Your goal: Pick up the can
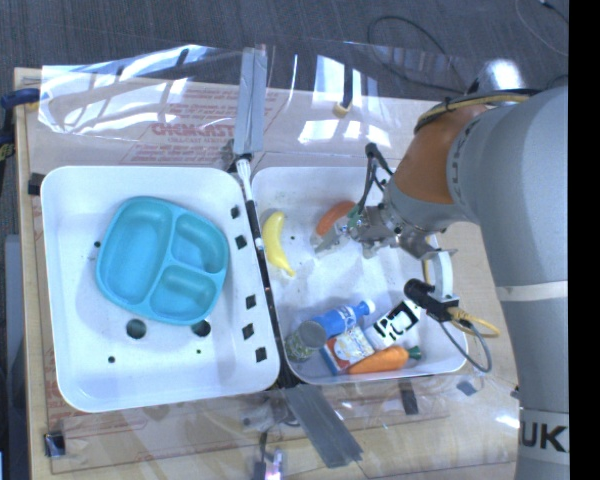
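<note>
Can (pixel 303 341) against the bin's (pixel 270 308) near-left corner

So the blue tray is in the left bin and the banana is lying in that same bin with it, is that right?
Not quite. The blue tray is in the left bin, but the banana lies in the right bin, near its left wall. The camera view shows the divider between them.
</note>
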Action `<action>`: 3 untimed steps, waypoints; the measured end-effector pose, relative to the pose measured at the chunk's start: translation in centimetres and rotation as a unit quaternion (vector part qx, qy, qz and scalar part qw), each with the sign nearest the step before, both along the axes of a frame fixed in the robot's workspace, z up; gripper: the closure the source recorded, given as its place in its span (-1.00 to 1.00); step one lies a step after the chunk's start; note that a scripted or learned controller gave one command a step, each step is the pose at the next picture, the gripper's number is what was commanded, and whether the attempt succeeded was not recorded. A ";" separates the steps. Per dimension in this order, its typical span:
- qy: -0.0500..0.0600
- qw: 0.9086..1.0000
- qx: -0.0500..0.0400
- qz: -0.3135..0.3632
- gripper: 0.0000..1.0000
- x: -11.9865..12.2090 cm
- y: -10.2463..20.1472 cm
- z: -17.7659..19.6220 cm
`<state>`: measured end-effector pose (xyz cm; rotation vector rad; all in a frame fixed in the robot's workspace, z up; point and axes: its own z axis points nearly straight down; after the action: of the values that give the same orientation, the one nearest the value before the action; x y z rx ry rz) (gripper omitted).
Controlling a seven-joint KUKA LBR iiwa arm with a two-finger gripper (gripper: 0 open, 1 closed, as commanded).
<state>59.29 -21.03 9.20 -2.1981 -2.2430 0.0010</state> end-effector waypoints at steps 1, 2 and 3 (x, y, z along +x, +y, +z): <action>0.001 1.000 0.000 0.014 -1.00 -5.3 0.0 1.7; 0.000 0.993 0.001 0.114 -1.00 -6.5 0.1 0.0; 0.001 0.998 0.000 0.068 -1.00 -3.0 0.0 3.5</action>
<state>56.31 -21.04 12.66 -2.0403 -2.3866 0.0025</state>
